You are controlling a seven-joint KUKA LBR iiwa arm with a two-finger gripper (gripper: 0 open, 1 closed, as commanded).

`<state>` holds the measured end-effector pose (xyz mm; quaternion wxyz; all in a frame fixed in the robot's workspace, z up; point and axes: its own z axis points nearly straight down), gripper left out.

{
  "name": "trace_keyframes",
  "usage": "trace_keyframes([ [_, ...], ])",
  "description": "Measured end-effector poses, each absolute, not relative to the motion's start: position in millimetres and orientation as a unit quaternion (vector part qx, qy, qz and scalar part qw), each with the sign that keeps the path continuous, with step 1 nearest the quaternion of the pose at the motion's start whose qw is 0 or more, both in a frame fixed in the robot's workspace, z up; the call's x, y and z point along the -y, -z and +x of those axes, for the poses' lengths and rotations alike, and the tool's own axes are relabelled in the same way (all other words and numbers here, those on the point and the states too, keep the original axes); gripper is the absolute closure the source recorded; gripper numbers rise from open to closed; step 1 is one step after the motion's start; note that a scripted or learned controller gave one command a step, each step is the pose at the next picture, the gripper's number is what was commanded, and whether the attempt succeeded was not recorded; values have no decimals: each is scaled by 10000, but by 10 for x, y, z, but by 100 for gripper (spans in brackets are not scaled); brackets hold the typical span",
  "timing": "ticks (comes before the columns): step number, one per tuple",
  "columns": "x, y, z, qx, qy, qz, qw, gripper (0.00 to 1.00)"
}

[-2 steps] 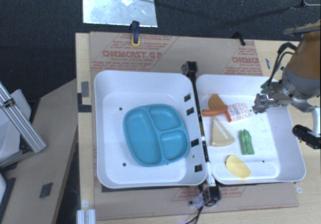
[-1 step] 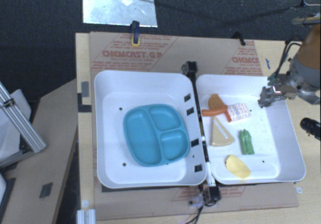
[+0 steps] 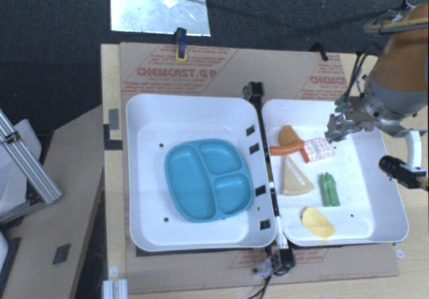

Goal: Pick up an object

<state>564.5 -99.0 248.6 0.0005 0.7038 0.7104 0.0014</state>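
Arm reaches in over the right bin (image 3: 385, 220) from its far-right side, with the gripper (image 3: 337, 127) low over the bin's far half. From my feed I cannot tell how the fingers stand; the tip is a small blur of grey metal against white plastic, so I log that as unknown and claim no hold. No target is named, so every loose item in that bin counts as a candidate. Nearest the tip is a red-and-white packet (image 3: 319, 149), lying just beside and below it, possibly touching, near the middle of the far half. An orange carrot-like stick (image 3: 285, 150) runs from the packet toward the divider edge, and a brown rounded piece (image 3: 289, 135) sits just beyond it. A pale wedge (image 3: 295, 178) lies mid-bin, a green pod-shaped piece (image 3: 328, 190) beside it toward the right wall, and a yellow lemon-like piece (image 3: 318, 222) near the front edge. All lie flat and mostly apart, which leaves finger room around each. The left bin (image 3: 151, 123) carries a blue divided plate (image 3: 208, 178) at its centre. My judgement: the descent is aimed at the packet, since the tip hangs at its far-right corner; that corner offset risks a glancing pinch, not a centred one.
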Motion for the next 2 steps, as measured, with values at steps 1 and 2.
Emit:
trace_keyframes([
  [1,409,-2374,5536,-7106,-8,7036,-4,100],
  [2,-168,-2445,5518,-7111,-16,7031,0,100],
])
